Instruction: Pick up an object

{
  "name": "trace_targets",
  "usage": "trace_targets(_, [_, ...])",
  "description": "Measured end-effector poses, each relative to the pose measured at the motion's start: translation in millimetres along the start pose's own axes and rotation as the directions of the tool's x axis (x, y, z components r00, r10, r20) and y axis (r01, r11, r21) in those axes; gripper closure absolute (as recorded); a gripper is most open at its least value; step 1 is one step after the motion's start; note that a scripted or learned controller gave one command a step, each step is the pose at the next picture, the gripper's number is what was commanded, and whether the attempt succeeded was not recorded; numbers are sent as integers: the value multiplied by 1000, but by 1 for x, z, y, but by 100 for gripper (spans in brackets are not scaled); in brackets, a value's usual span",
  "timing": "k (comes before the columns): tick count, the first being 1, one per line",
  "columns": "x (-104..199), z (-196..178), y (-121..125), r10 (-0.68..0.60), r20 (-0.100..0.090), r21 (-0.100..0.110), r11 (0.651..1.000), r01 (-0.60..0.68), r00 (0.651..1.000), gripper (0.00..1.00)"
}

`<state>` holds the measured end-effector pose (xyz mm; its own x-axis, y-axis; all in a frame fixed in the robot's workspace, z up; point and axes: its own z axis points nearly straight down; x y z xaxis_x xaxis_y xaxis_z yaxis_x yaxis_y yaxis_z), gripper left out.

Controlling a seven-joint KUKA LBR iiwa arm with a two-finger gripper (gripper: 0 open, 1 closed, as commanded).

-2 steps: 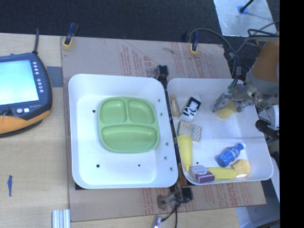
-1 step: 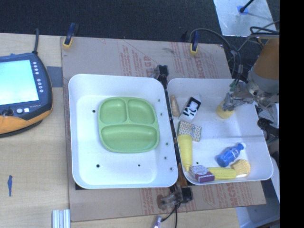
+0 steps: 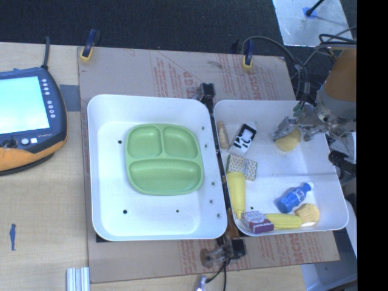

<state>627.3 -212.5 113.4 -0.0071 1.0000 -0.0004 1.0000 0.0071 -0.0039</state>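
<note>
Two shallow white bins; in the right bin [image 3: 327,162] the grey two-finger gripper [image 3: 290,132] sits spread around a pale yellow rounded object [image 3: 288,141]. Grasp step; next, closing and lifting.

The wooden counter [image 3: 36,211] carries a brown cardboard sheet [image 3: 163,71] (clamped at its far edge), and on that sheet two white bins sit side by side: left bin [image 3: 103,211], right bin [image 3: 330,180]. A teach pendant [image 3: 27,117] lies at left.

The arm (orange band above the wrist) reaches in, gripper [image 3: 295,128] lowered, fingers spread.
</note>
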Motion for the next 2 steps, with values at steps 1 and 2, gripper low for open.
trace_targets(1, [1, 21, -15, 3, 1, 0, 1000, -3, 1000, 0])
trace_targets(2, [1, 21, 26, 3, -1, -3, 1000, -3, 1000, 0])
